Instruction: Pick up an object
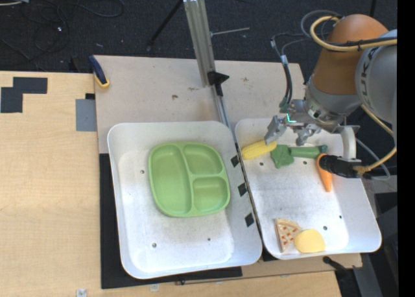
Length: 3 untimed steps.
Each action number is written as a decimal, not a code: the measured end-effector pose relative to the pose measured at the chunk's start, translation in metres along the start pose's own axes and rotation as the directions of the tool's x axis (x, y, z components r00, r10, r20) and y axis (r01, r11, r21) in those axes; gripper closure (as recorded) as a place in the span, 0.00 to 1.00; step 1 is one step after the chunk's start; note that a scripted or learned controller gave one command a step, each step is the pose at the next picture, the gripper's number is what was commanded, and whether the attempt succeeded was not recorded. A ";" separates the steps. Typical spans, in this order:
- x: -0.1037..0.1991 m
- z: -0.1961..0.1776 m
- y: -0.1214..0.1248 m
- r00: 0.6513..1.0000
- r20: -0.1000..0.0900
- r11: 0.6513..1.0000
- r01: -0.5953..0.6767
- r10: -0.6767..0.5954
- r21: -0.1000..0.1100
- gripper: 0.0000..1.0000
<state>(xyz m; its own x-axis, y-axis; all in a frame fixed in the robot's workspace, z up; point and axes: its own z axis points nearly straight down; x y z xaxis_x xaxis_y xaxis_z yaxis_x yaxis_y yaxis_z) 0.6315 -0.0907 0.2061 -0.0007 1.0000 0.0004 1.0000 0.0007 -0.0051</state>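
Pizza slice (pixel 286 233) hugs the right bin's (pixel 363 221) near edge; tool (pixel 290 131) open, holding nothing.

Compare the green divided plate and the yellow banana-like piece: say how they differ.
The green divided plate lies alone in the left bin; the yellow banana-like piece lies in the right bin, at its upper left rim. The plate is far larger, broad and flat; the yellow piece is slim and elongated. Both rest untouched.

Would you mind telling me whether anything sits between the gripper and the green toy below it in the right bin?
Nothing visible does. The gripper hovers just above the green toy, with the yellow piece off to one side and the carrot to the other.
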 end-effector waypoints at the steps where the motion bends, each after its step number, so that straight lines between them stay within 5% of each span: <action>1: 0.000 -0.001 0.001 1.000 0.000 1.000 0.000 0.000 -0.002 0.00; 3: -0.001 0.114 -0.004 1.000 0.001 1.000 -0.002 0.002 -0.003 0.00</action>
<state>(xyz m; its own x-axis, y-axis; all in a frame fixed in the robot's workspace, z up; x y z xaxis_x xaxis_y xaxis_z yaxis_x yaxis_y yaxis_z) 0.6265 -0.0913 0.0920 0.0011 1.0000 -0.0007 1.0000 -0.0011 -0.0026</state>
